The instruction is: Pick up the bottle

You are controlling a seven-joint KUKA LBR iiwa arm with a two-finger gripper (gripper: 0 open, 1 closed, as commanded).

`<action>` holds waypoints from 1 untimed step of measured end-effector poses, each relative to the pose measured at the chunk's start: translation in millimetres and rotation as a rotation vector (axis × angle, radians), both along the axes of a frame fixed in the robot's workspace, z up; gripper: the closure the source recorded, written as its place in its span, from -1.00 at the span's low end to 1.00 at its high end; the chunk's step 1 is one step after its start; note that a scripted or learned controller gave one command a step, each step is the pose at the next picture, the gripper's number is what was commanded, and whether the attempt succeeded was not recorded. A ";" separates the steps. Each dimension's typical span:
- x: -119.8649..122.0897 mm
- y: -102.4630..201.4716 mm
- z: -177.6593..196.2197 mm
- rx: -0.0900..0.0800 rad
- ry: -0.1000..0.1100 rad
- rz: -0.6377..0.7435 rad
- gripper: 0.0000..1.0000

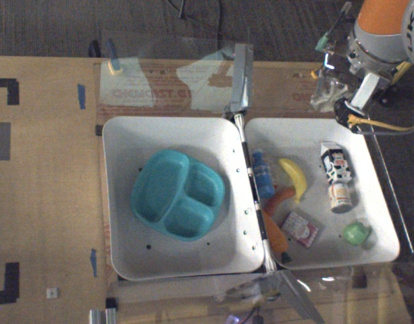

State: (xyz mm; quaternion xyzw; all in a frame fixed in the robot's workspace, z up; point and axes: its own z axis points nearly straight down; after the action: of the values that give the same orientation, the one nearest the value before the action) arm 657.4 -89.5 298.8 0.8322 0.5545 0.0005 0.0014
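Reach step not begun: gripper hung at upper right of frame above the right bin, fingers' state impossible to tell, bottle lay at that bin's left wall beside a banana; next move needed descent over it.

Illumination was even and moderately bright from overhead. The white bins appeared slightly overexposed, with soft shadows along their inner walls. Glare marked the clear sheet at top. Overall focus was soft and grainy.
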 end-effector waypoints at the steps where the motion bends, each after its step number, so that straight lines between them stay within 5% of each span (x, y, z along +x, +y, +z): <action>1: -15.2 11.8 16.8 0.001 0.001 -0.370 1.00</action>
State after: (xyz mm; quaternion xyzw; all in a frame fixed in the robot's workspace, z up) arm 642.3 -77.8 315.6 0.9200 0.3920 0.0000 0.0007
